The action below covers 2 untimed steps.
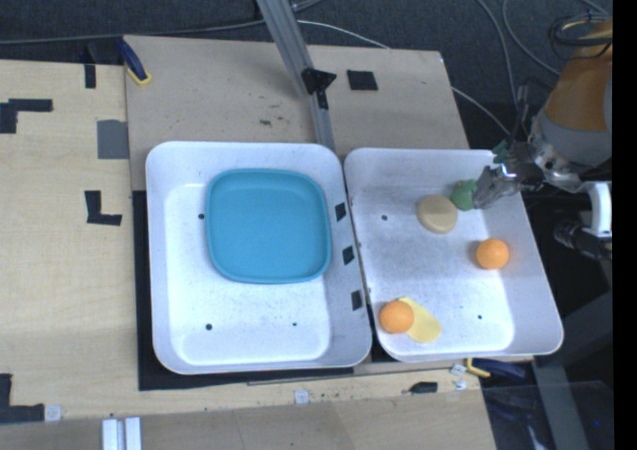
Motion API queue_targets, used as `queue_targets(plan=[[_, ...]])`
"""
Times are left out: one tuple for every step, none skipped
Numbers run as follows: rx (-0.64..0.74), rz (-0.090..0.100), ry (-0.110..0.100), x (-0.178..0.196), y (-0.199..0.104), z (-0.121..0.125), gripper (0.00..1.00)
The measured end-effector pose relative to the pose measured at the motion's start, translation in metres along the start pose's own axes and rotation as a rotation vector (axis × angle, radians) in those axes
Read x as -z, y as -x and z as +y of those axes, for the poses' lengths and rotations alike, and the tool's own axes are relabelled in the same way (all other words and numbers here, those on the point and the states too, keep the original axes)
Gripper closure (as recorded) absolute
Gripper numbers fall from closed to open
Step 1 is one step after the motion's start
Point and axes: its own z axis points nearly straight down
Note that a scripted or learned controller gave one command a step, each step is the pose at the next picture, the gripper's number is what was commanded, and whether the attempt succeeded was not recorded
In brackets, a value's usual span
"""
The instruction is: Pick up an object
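The right bin (393,171) holds a beige rounded lump (436,214), a small green object (463,195) just to its right, an orange ball (492,254), and another orange ball (396,317) lying against a pale yellow piece (423,323) near the front. My gripper (490,185) reaches in from the right at the bin's far right edge, its tip right beside the green object. Whether it touches the green object is unclear.
The left bin (179,338) carries a blue square plate (267,224). A slanted metal post (289,30) rises behind the bins. Cables (478,10) lie on the dark floor behind and to the right of the bench.
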Motion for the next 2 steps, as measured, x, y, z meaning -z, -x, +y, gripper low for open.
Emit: queue_targets(plan=[[0.000, 0.000, 0.000, 0.042, 0.000, 0.001, 1.00], [0.004, 0.002, -0.003, 0.050, -0.051, 0.015, 1.00]])
